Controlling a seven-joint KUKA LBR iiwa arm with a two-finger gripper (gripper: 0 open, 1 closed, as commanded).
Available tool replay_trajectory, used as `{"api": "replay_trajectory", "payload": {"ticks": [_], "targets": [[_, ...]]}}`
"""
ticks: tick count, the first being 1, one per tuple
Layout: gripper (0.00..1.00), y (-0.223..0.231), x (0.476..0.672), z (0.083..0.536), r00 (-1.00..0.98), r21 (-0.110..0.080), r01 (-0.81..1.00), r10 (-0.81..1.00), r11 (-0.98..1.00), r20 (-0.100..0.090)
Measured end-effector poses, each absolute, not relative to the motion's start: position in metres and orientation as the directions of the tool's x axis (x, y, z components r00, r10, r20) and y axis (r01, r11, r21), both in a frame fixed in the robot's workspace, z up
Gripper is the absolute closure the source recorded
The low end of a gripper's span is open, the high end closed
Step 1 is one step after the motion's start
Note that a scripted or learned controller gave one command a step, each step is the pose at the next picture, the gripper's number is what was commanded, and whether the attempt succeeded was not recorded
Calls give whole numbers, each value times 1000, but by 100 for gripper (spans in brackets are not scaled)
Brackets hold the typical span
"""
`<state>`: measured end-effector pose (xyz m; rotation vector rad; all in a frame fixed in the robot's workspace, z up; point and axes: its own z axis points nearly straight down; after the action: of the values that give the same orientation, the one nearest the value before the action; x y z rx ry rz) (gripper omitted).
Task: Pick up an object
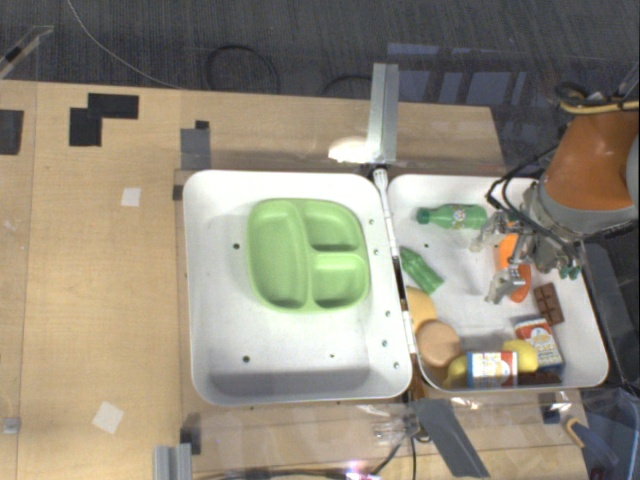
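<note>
The right bin [590, 363] holds several items. A green bottle [452, 216] lies at its back and a small green packet [420, 271] by its left wall. A round tan piece [437, 340], a labelled bottle [490, 368], a yellow fruit [518, 353], a red-and-white carton [538, 340] and a brown bar [546, 303] crowd the front. My gripper [495, 261] hangs low over the bin's middle, open, its fingers [497, 288] spread just left of an orange object [517, 288]. Part of the orange object is hidden under the wrist.
The left bin [215, 368] bears a green divided tray [305, 253]. A metal divider [392, 258] separates the bins, and a metal post [383, 113] stands behind them. The arm's orange band [595, 163] and cables overhang the right bin's back right corner.
</note>
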<state>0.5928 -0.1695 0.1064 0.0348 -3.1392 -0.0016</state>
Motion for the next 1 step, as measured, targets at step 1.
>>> {"api": "replay_trajectory", "payload": {"ticks": [1], "targets": [[0, -163, 596, 89, -1000, -2, -22, -22, 1000, -11]]}}
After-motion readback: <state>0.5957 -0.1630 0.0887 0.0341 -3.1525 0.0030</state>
